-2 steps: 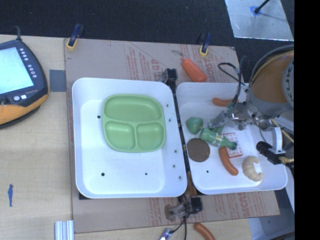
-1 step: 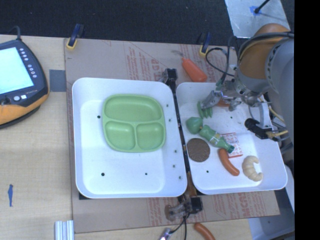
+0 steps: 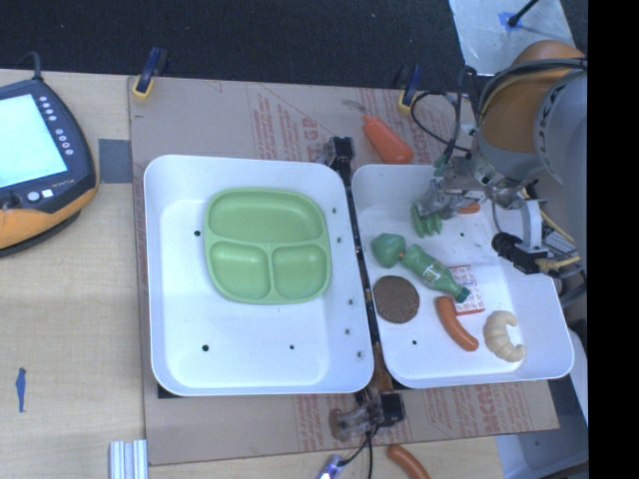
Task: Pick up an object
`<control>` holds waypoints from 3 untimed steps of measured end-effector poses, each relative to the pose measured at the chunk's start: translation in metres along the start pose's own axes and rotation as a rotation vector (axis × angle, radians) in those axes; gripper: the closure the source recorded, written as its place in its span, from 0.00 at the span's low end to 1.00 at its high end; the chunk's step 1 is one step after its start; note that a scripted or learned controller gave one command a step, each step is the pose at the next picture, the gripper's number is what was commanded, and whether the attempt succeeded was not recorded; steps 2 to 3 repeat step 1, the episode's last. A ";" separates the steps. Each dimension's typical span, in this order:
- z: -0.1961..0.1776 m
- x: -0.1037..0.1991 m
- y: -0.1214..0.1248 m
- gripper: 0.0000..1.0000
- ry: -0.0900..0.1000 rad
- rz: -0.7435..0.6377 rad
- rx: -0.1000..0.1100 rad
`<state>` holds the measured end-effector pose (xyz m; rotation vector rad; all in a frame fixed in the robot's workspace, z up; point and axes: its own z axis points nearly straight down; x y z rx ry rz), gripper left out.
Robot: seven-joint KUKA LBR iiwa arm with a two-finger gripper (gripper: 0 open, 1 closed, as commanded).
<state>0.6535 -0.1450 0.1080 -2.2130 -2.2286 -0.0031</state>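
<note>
Two shallow white bins side by side on a sheet of brown cardboard over a pale wooden bench. Left bin [image 3: 175, 357]: one light green plastic divided plate [image 3: 268, 244] with three compartments, lying flat in the upper half.

Right bin [image 3: 544, 352], counted: one small green ridged piece [image 3: 427, 220] near the upper middle; one rounded green vegetable-shaped toy [image 3: 388, 248] by the inner wall; one green toy bottle [image 3: 434, 272] lying tilted, its neck end touching that vegetable toy; one flat brown disc [image 3: 396, 298] just below both; one orange-red sausage-shaped toy [image 3: 457, 323] to the disc's right; one pale croissant-shaped toy [image 3: 504, 334] beside the sausage toward the outer wall; one small red-and-white printed card [image 3: 469, 285] lying under the bottle's base end.

Off the bins, on the cardboard: one orange carrot-shaped toy [image 3: 386, 141] above the right bin, and one more orange piece [image 3: 407, 460] at the bottom edge, partly cut off.

The grey arm with the orange band [image 3: 524, 108] reaches in from the right. The two-finger gripper [image 3: 446, 196] sits low over the upper part of the right bin, right at the small green ridged piece; cables and shadow mask the tips, so whether it grasps anything cannot be told.

Surroundings: one orange-rimmed control pendant [image 3: 35, 163] with a lit screen at the bench's left edge; two blue-and-yellow clamps [image 3: 149, 73] on the cardboard's top edge; dark floor beyond.
</note>
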 end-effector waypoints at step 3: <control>-0.084 0.067 -0.025 1.00 -0.001 0.003 0.003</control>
